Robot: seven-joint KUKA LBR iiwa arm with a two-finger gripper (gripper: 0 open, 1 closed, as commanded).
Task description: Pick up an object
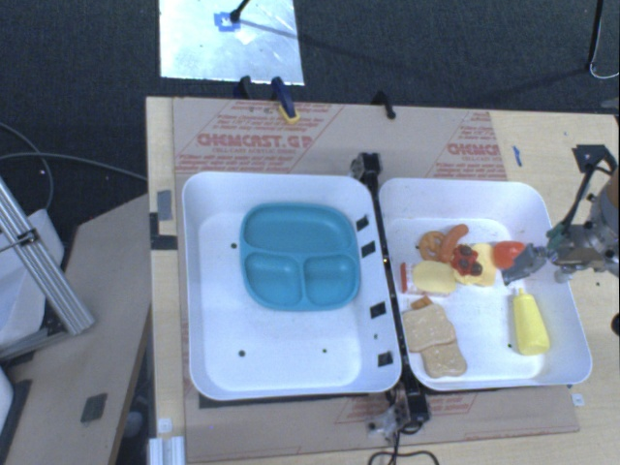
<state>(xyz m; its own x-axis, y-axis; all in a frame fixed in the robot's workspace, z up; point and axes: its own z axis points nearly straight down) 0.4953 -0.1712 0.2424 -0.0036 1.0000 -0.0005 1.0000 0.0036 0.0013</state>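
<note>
Jaws too blurred to tell their state, hovering seemingly over the mustard bottle (529,323).

This is a robotics lab test cell, not a home or kitchen. Left of the jaws, two white bins (291,187) sit on a cardboard-covered tabletop (320,129) fixed with clamps (284,100); loose cables (58,163), aluminium framing (39,260) and dark carpet (77,37) surround it.

Your arm (596,231) reaches in from the right edge, wrist low and angled left; pincer (516,267) points left. Finger spacing too blurred to read.
</note>
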